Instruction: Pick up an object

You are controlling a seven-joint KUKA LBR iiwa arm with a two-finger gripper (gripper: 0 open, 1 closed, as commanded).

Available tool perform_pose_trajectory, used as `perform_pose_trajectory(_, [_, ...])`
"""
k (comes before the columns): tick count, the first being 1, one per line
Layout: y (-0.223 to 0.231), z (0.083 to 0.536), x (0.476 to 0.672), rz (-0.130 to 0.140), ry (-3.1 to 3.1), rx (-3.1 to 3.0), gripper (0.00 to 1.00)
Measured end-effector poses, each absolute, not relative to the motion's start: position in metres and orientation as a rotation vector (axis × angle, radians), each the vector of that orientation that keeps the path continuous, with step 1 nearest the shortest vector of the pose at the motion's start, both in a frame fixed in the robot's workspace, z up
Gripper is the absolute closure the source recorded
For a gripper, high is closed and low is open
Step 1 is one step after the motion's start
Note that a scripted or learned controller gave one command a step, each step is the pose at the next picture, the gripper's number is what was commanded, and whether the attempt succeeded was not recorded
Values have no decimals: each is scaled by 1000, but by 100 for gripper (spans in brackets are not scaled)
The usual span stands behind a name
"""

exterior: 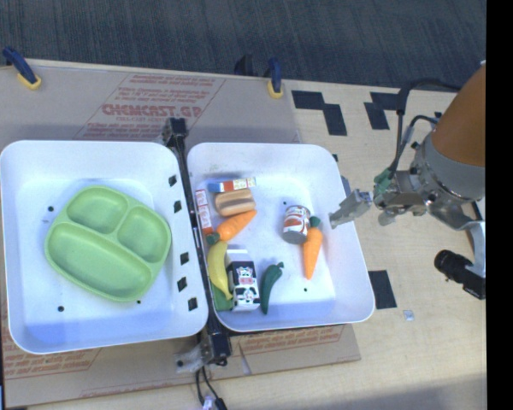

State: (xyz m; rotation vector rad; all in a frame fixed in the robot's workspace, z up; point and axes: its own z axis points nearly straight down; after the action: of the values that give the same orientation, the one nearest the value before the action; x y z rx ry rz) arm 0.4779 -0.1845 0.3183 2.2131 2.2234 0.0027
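Note:
The right bin (346,178) holds several toy foods. A hot dog bun (235,201) lies beside a small red and blue box (231,184). Below them are an orange carrot (237,224), a yellow banana (217,267), a cow-print milk carton (244,284) and a dark green pepper (269,282). A small can (296,223) stands next to a second carrot (311,250). My gripper (350,205) hangs over this bin's right rim, just right of the can and second carrot, with nothing seen in it.
The left bin (17,169) holds a green divided plate (111,242). A black divider with clips (181,203) runs between the bins. Cardboard (154,101) lies under both. Cables and the arm's body (449,169) stand to the right on the bench.

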Motion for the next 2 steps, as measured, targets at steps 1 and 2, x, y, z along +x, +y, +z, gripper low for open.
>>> perform_pose_trajectory(1, [-212,304,477,-3,2228,2216,0])
perform_pose_trajectory(2, [-181,176,476,-3,2232,2217,0])
